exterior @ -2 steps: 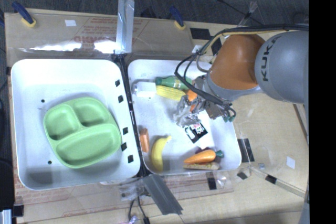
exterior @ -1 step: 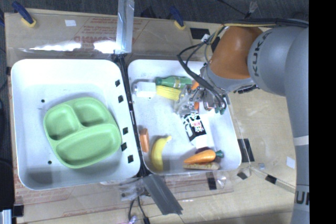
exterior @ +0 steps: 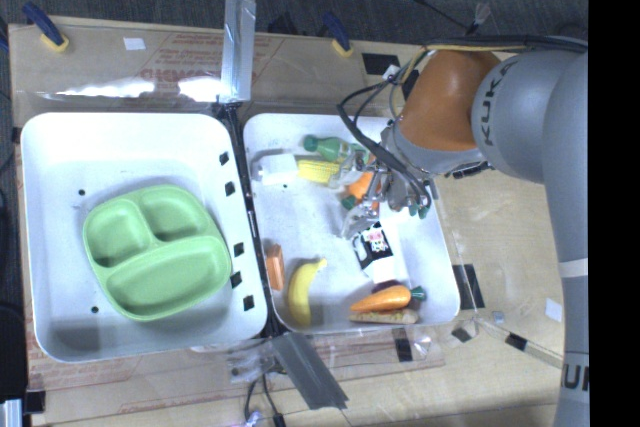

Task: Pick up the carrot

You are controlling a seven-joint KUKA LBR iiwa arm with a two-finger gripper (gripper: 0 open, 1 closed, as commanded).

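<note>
The claw (exterior: 372, 205) hangs low over the upper middle of the right bin (exterior: 437, 215); whether it is apart or together I cannot tell. The carrot (exterior: 384, 298) lies at the bin's lower edge, well apart from it, so this looks like the approach step: the next move calls for travel toward that edge, then descent. Nearby sit a black-and-white bottle (exterior: 375, 249) (just below the claw), a banana (exterior: 301, 288) and corn (exterior: 318, 171). A green divided plate (exterior: 155, 250) fills the left bin.
</note>
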